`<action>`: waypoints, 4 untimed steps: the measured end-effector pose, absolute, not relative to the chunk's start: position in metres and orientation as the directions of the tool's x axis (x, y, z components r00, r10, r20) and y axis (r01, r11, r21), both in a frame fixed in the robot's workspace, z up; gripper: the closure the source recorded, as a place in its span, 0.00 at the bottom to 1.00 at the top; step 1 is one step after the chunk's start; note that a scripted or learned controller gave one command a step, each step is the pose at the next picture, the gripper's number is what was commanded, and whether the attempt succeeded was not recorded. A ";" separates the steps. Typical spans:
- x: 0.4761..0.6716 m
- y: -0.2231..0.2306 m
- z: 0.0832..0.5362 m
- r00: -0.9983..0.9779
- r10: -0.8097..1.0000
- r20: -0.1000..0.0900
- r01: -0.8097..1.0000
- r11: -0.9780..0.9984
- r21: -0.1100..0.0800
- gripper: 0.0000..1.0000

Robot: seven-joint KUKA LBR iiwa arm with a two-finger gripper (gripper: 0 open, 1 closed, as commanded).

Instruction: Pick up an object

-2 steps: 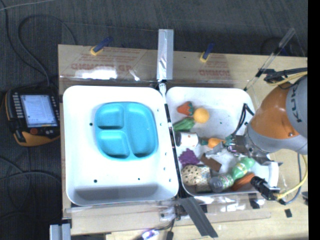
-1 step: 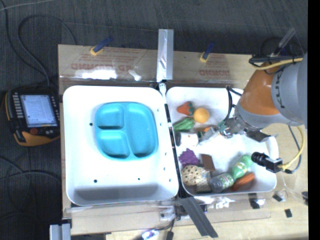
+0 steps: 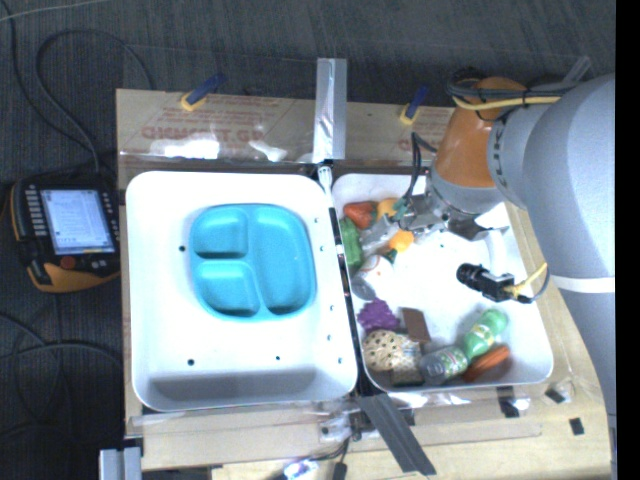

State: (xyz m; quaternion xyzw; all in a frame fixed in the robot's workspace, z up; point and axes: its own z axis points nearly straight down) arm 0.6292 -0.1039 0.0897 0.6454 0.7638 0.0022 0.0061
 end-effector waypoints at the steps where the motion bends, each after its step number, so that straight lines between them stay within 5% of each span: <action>1: 0.657 -0.093 0.184 0.057 0.998 -0.005 0.998 -0.057 -0.002 0.00; 2: 0.633 -0.123 0.093 -0.056 0.998 0.000 0.998 0.056 -0.002 0.00; 3: 0.633 -0.123 0.101 -0.057 0.998 -0.001 0.998 0.057 -0.004 1.00; 4: 0.632 -0.075 0.183 -0.136 0.991 0.000 0.991 0.136 -0.001 1.00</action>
